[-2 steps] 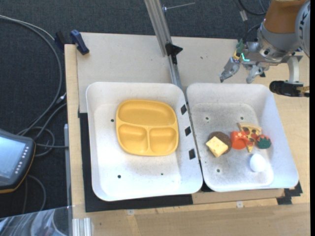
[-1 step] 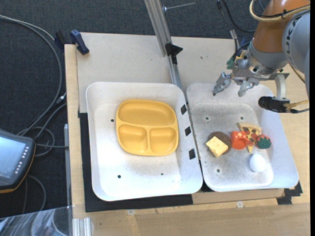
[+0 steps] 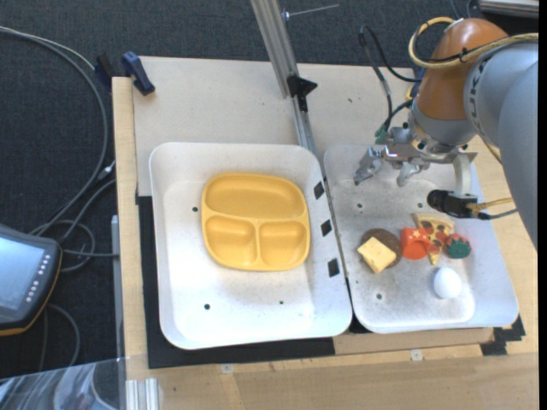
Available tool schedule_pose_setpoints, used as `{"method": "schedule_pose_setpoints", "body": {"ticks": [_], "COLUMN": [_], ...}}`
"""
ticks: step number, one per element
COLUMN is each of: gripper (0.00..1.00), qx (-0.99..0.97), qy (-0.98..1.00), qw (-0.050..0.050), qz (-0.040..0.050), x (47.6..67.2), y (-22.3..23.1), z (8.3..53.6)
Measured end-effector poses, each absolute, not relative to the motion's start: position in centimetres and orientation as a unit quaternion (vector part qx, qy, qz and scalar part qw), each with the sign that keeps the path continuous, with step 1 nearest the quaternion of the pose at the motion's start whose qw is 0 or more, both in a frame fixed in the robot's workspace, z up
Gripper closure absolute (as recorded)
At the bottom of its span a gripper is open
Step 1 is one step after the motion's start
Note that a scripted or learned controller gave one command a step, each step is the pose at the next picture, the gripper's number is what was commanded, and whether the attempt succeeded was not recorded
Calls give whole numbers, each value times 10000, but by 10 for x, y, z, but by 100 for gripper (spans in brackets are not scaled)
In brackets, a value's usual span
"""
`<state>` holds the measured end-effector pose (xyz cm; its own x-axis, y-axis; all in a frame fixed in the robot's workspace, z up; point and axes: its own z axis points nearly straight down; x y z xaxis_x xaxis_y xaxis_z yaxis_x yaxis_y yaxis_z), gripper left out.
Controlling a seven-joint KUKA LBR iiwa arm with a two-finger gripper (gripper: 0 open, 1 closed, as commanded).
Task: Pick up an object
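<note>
The gripper hangs over the far end of the right bin, fingers spread apart with nothing between them. Nearer the camera in that bin lie a cheese wedge touching a brown disc, a red piece, a pizza slice and a white egg. A yellow tray sits in the left bin.
</note>
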<state>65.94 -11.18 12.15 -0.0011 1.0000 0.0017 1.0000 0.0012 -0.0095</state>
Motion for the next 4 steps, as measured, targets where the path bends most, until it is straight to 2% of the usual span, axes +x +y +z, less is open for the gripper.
{"method": "schedule_pose_setpoints", "body": {"ticks": [1,2,3,4], "gripper": [0,100,100,100], "qx": [-7068,-7067,-7064,-7067], "qy": [-7074,-7076,-7078,-7075], "qw": [29,8,-32,-28], "qz": [21,-6,-28,-23], "x": [659,661,663,663], "y": [-111,-110,-104,-106], "z": [91,105,169,214]}}
